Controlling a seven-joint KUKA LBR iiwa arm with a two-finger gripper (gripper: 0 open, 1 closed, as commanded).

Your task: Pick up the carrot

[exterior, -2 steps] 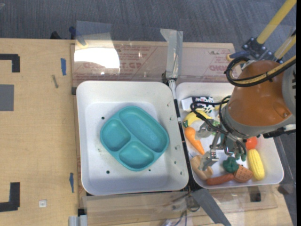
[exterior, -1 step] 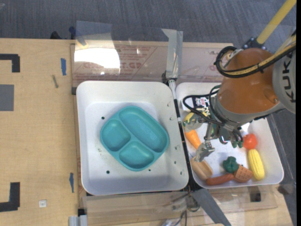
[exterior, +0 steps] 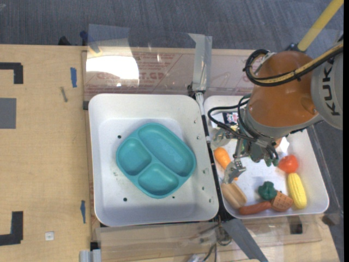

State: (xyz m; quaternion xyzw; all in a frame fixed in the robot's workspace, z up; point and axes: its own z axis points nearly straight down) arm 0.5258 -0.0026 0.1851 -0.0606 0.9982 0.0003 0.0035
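Camera view, left bin (exterior: 103, 162) holding a teal divided plate (exterior: 156, 159), right bin (exterior: 316, 171) carrying toy food, gripper (exterior: 235, 171) hanging with fingers parted, gripping nothing, carrot (exterior: 222, 157) lying just left of them, near the bin's left wall.

Left bin (exterior: 103, 146): teal divided plate (exterior: 155, 159). Right bin (exterior: 316, 162): carrot (exterior: 222, 158), bread roll (exterior: 233, 194), sausage (exterior: 254, 208), broccoli (exterior: 266, 190), corn cob (exterior: 296, 190), tomato (exterior: 288, 164). Gripper (exterior: 235, 171) just beside carrot, nothing between fingers.
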